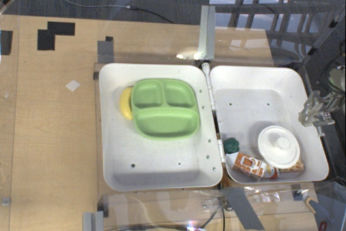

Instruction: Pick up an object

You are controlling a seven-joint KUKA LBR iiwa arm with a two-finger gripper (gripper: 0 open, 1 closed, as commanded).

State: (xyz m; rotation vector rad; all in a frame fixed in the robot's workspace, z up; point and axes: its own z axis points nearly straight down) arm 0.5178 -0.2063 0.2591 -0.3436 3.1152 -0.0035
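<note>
In the left bin [124,170] a green divided plate [164,107] lies flat, with a yellow banana-like piece [125,103] tucked against its left edge. The right bin [254,86] holds a white round bowl or lid [278,145], a small dark green object [231,144] and an orange and white packet [252,165] along its near wall. My gripper [316,110] hovers at the right rim of the right bin, up and to the right of the white bowl and apart from it. Nothing shows in its grasp.
A metal post [207,32] stands behind the seam between the bins. Dark frame parts [324,35] crowd the back right. Light wooden bench surface [48,116] spreads to the left of the bins.
</note>
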